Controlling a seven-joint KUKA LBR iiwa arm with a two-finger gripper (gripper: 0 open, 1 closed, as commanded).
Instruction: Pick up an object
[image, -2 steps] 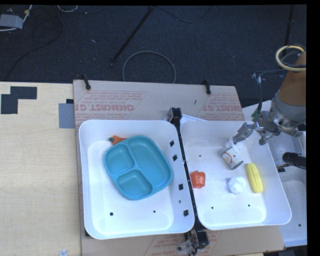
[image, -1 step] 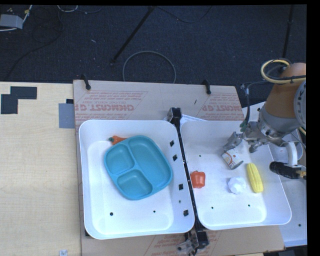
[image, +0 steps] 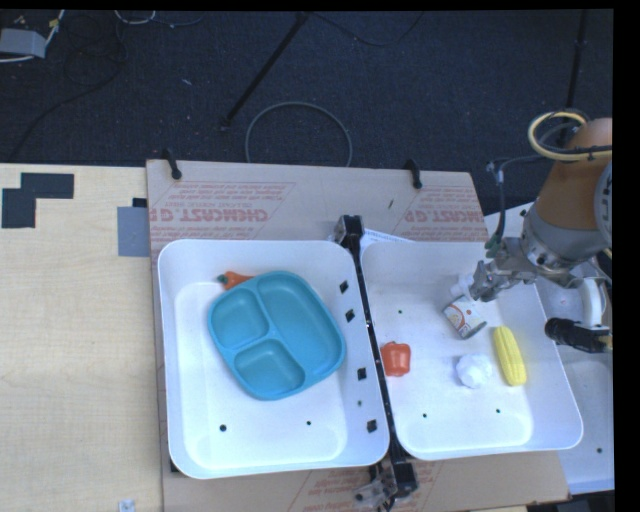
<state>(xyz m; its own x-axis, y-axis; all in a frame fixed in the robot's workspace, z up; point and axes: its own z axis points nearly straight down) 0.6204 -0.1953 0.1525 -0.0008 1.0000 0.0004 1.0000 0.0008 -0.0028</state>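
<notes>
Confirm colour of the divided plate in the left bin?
Light blue plate, clearest in the camera view.

Grey arm (image: 560, 245), broad orange band above wrist, yellowish cable loop on top, metallic grey wrist.

The light is even and fairly bright over the table (image: 70, 330), coming from above, with a cool bluish cast. The two white bins (image: 190, 440) are the brightest areas and come close to washing out, so their walls lose detail; soft, short shadows lie under the blue tray (image: 275, 335) and along the divider between the bins. The floor (image: 300, 80) at the top is dark and murky, its cables barely readable. The whole picture is soft and low in resolution, with grain and small things smeared. The arm (image: 575, 195) at the right edge is slightly blurred, and the white lump (image: 472, 372) blends into the bin.
</notes>
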